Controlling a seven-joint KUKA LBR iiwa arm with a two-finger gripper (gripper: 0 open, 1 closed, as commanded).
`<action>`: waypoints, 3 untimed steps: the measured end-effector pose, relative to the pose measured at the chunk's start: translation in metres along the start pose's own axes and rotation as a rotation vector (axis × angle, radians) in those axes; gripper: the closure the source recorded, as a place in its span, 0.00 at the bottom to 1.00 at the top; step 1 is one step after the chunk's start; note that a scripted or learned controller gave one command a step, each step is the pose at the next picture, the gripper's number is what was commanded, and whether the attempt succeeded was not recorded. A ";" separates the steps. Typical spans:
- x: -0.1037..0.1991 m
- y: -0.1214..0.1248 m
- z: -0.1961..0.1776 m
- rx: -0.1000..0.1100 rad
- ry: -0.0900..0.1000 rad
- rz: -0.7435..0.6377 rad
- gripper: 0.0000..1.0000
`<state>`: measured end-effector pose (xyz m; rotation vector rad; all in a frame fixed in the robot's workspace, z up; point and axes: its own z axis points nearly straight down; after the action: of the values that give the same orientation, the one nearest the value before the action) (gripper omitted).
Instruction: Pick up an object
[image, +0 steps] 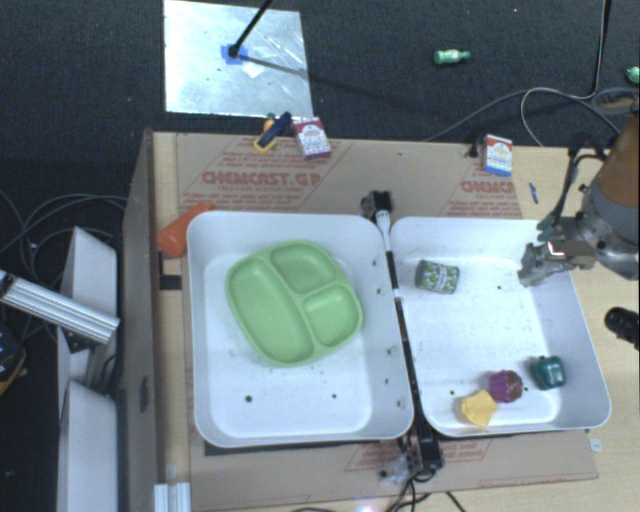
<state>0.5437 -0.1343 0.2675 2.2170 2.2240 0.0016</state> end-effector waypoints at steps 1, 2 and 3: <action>0.044 -0.009 0.112 0.004 0.001 0.000 0.00; -0.002 0.048 0.184 0.001 -0.001 0.002 0.00; -0.001 0.049 0.173 -0.002 0.000 0.001 1.00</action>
<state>0.5927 -0.1357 0.0947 2.2170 2.2221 0.0032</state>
